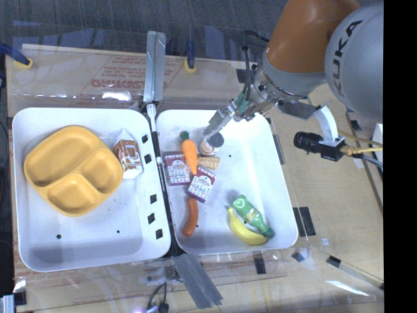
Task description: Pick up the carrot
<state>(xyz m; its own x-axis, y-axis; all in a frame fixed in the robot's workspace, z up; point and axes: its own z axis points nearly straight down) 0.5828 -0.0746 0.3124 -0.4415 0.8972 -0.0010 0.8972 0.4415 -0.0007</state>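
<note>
The orange carrot (189,155) with a green stem end lies near the upper left of the right bin (273,175), pointing toward the bin's back. My gripper (212,138) hangs just to the carrot's right, low over the bin, its grey fingers reaching down from the wrist at the upper right. Nothing shows between the fingers, and the carrot rests on the bin floor.
Beside the carrot lie two small red-and-white packets (176,169) (202,186), a sausage (190,216), a banana (245,231) and a green bottle (253,216). The left bin (39,240) holds a yellow divided plate (71,169) and a small carton (128,157).
</note>
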